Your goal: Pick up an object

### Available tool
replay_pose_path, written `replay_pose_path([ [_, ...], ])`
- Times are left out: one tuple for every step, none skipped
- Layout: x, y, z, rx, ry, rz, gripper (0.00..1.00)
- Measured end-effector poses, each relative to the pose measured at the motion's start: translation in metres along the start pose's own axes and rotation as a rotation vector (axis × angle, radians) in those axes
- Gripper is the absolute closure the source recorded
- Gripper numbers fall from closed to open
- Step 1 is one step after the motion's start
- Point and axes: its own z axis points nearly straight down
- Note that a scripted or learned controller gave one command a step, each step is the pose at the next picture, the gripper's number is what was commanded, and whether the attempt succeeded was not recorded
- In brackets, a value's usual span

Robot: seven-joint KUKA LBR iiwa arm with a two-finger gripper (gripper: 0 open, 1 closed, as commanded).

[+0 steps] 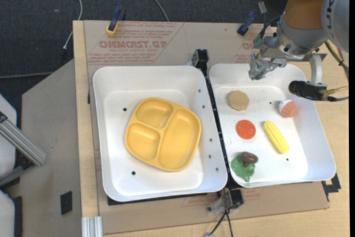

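A: Where is the hand (260, 70)?

B: It hangs over the back edge of the right bin (324, 144). Nothing is between its fingers. Whether they are apart or together cannot be told.

A: What could it pick?

B: The cookie (239, 100) looks closest. It lies just in front of the hand, a bit toward the yellow plate (162, 133).

A: And the corn (275, 136)?

B: Farther from the hand than the cookie. Its long side slants away from the plate. The red disc (246, 130) sits between cookie and corn.
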Motion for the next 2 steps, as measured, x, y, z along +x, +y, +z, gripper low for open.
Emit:
replay_pose_path([
  [0.058,0.0,0.008,0.0,0.0,0.0,1.0],
  [0.104,0.005,0.0,-0.004,-0.001,0.0,1.0],
])
